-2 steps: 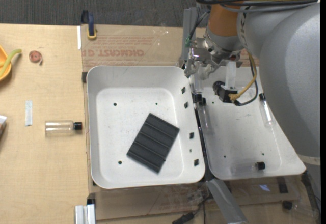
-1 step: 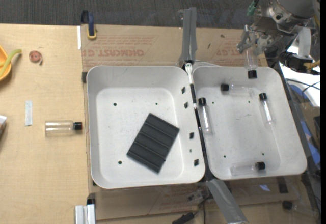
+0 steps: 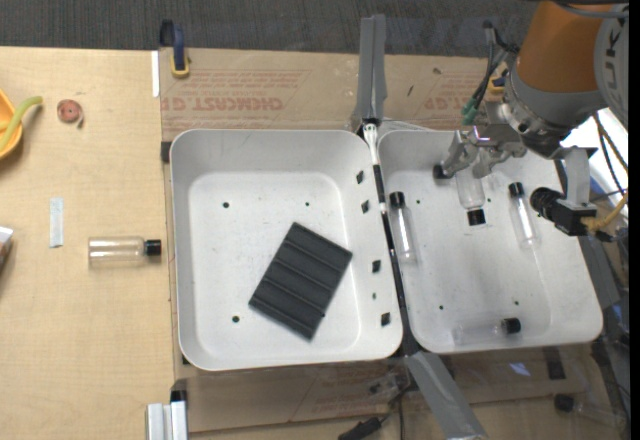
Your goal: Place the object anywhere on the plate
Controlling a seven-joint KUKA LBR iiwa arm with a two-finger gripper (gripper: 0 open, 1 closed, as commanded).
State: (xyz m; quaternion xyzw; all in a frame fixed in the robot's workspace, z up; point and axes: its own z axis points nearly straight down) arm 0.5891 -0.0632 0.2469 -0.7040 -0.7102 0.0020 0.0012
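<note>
A dark grey ribbed plate [image 3: 301, 280] lies flat and slantwise in the left bin [image 3: 200, 168]. In the right bin [image 3: 560, 298] my gripper [image 3: 472, 168] hangs low over the far middle. A clear vial [image 3: 470, 196] with a black cap reaches out from directly under it toward the front. The gripper body hides the vial's far end, so a grasp cannot be judged. Other clear vials with black caps lie nearby: one [image 3: 402, 228] along the bin's left wall, one [image 3: 521, 213] to the right of the gripper, one [image 3: 495, 329] near the front wall.
The grey and orange arm [image 3: 575, 28] comes in over the right bin's far right corner. On the wooden bench left of the bins lie a clear vial [image 3: 120, 248], a white strip [image 3: 56, 223], a red disc [image 3: 68, 110] and a yellow item [image 3: 8, 123].
</note>
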